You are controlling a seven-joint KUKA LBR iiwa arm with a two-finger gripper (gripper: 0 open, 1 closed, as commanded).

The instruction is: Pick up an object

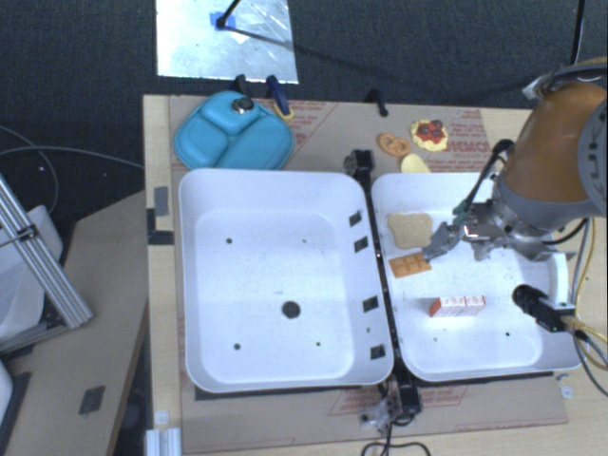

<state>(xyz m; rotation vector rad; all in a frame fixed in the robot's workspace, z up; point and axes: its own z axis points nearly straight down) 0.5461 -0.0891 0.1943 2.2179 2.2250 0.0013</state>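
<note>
Far left: metal frame rails [43,259] and a tan side table [85,350], off the main surface [313,117].

Back-left of the surface: blue divided plate [233,133] with a small metal piece on top, sitting just behind the left bin [275,278]. Behind it, a shiny foil sheet [226,25] on the dark carpet.

Left bin holds one small dark round thing [291,310] near the middle of its floor. A few black dots and clips along its right wall.

Between the bins: black clamp hardware [360,162] at the back, more at the front edge.

Behind the right bin [475,350] on the cardboard: pretzel-shaped toy [391,144], a yellow piece [414,163] touching the bin's back rim, and a small pizza-like toy [429,134] with red topping.

Right bin contents: tan toast-like slice [410,229] at back-left, orange waffle-like cracker [409,266] just in front of it, red-and-white bar [457,304] further front, near the middle.

Gripper [443,242] comes in from the right, low over the bin, tip just right of the toast and just above the cracker. Contact with either: cannot tell. Jaws state: cannot tell, too small and blurred. Nothing visibly between them.

Arm [560,160]: orange band above the wrist, grey body, cables trailing at the right edge.
</note>
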